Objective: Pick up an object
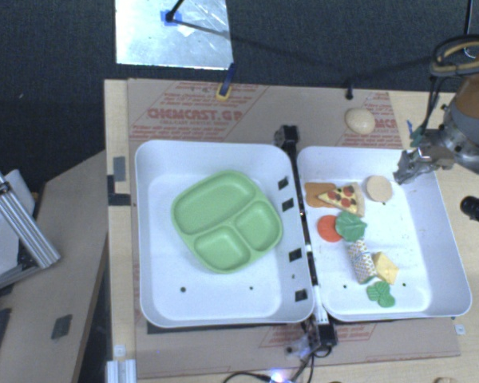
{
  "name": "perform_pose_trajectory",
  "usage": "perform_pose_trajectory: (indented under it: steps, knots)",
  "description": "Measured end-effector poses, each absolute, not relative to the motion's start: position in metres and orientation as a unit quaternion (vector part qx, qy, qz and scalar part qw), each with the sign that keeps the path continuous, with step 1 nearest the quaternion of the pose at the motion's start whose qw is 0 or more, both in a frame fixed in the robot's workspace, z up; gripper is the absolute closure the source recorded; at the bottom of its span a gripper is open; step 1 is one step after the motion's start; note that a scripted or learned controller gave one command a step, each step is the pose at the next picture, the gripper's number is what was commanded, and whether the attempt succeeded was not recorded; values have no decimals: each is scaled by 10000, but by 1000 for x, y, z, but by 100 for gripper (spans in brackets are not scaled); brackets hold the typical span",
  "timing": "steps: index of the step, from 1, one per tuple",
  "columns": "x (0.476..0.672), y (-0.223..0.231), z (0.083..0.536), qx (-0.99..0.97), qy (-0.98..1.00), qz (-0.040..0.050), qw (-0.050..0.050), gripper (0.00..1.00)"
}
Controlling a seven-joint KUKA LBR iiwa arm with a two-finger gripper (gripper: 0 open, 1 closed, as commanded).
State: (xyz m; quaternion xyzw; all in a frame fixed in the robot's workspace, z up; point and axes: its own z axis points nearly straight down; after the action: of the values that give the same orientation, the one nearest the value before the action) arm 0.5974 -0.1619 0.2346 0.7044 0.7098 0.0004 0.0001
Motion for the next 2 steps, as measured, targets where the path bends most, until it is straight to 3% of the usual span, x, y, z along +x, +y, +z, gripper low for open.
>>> perform_pose_trajectory:
  steps: [2]
  knots:
    - [553, -80, 235, 7046, 7096, 0, -8, 100]
